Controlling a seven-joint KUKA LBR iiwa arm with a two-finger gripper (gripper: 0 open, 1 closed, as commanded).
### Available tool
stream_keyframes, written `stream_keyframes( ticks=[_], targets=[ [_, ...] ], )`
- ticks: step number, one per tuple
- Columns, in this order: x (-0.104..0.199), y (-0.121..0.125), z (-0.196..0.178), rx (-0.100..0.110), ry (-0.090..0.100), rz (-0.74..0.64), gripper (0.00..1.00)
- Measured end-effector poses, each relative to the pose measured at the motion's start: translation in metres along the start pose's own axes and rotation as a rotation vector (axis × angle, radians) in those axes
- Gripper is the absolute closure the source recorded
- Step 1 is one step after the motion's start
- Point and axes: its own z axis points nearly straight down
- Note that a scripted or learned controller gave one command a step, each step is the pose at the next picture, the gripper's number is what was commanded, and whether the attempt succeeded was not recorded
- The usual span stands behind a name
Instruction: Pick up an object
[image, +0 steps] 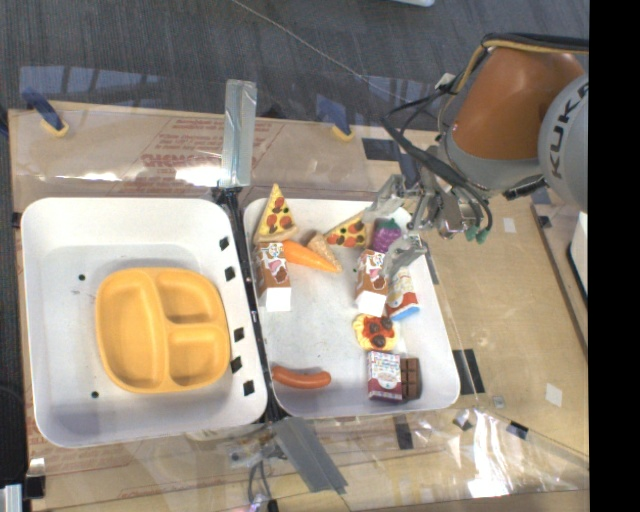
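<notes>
Pincer (405, 240): over right bin (300, 330), 1 o'clock corner; open or closed cannot be told.
Objects: carrot (308, 256), sausage (300, 378) in right bin.
Tray (160, 330): left bin (50, 400).

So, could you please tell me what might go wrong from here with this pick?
1. The gripper hangs over a tight cluster: purple packet, small carton and pizza slice. It may nudge or catch two.
2. That cluster sits near the right white bin's rim, so a knocked piece could slide out.
</notes>
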Motion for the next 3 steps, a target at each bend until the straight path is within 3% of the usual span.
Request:
stream_keyframes(
  ticks=[1, 2, 3],
  targets=[
    [-0.003, -0.022, 0.157, -0.003, 0.008, 0.077, 0.0],
    [-0.009, -0.02, 0.14, 0.0, -0.006, 0.068, 1.0],
    [-0.023, 0.014, 0.072, -0.001, -0.006, 0.33, 1.0]
  ],
)
